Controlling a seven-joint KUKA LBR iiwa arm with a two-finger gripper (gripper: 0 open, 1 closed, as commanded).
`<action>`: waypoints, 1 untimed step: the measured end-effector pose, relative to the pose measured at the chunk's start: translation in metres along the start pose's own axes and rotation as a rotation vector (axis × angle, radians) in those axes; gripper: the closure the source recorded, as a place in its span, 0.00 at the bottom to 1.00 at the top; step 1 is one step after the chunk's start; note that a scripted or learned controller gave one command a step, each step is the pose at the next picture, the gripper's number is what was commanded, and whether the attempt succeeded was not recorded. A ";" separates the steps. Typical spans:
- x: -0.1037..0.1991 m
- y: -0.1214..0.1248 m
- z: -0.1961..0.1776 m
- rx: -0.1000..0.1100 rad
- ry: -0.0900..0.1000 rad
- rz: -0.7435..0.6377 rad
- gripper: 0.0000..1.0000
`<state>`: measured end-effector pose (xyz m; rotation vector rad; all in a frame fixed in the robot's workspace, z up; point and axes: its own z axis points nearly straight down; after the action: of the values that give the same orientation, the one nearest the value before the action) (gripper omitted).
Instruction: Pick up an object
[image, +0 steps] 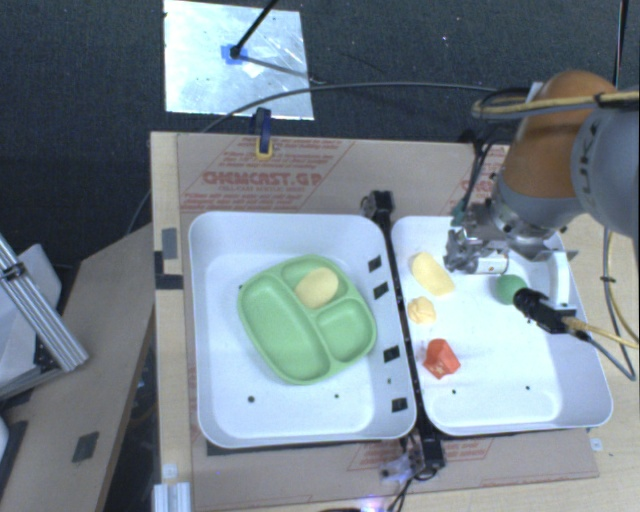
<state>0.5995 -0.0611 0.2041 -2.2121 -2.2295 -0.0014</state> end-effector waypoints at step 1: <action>0.060 -0.011 -0.009 -0.001 0.001 -0.002 1.00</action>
<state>0.5884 -0.0008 0.2134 -2.2093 -2.2321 -0.0031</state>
